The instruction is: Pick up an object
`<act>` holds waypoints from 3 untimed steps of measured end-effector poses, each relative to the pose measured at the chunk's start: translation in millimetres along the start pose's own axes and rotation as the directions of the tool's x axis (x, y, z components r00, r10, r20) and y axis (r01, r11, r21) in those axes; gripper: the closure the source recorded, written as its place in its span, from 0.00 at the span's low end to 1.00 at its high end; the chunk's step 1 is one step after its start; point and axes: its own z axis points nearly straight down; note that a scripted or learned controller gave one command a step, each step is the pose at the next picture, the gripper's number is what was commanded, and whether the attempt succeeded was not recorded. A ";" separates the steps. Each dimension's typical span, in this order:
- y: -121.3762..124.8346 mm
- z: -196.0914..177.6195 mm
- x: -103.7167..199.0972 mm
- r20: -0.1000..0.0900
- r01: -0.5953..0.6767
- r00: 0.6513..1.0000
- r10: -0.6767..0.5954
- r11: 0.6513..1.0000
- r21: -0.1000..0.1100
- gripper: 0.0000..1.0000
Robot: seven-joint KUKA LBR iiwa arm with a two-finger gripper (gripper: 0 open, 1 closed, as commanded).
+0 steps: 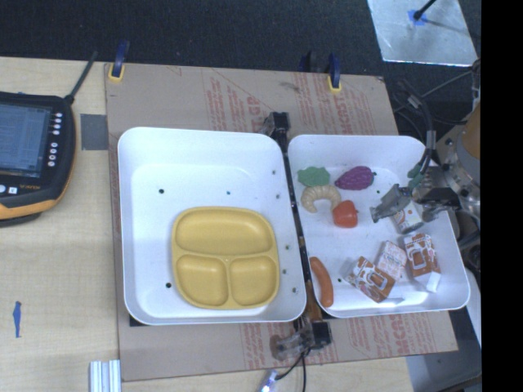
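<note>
Camera view: gripper [398, 205] hovers by right bin's [327, 145] right edge, finger state not readable, nothing visibly held; nearest pick, a red-white packet [420, 253], lies just toward the front-right corner, long axis roughly front-back.

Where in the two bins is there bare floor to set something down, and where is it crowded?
Left bin: bare floor behind the yellow tray, up to the far wall. Right bin: a bare patch in the middle, between the red pepper and the packets. Crowded by the croissant and the gripper.
</note>
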 end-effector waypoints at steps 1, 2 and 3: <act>88.5 124.4 -6.3 0.001 0.001 1.000 -0.001 1.000 0.004 0.00; 98.0 190.8 -1.0 0.001 0.001 1.000 -0.001 1.000 0.003 0.00; 98.4 180.0 -2.4 0.003 0.005 1.000 -0.005 1.000 0.003 1.00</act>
